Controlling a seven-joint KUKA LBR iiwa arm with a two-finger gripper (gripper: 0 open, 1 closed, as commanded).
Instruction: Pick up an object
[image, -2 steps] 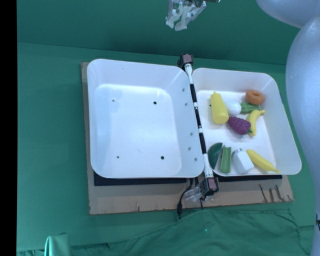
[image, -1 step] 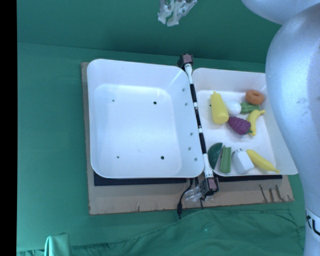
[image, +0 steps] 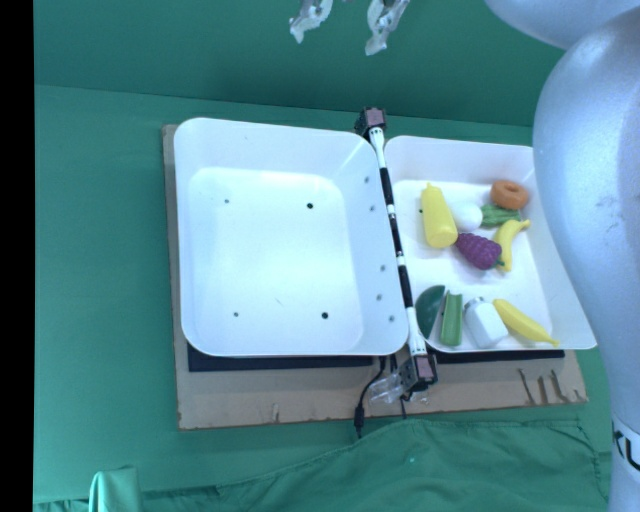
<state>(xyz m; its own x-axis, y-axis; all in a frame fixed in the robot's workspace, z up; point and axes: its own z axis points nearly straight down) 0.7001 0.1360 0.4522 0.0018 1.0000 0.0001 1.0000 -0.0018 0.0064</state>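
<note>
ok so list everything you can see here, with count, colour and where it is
shallow plastic bins: 2, white, side by side on the bench, left bin, right bin
yellow squeeze bottle: 1, right bin, upper left
orange ring doughnut: 1, right bin, top
small white round item: 1, beside the bottle
green leafy vegetable: 1, below the doughnut
purple grape bunch: 1, right bin, middle
yellow bananas: 2, one by the grapes, one at lower right
dark green half-round piece: 1, lower left
light green stick: 1, beside it
white block: 1, lower middle
brown cardboard sheet: 1, under the bins
green cloth: covers the bench
grey arm: 1, right edge
gripper: 1, top, above the bins
</note>
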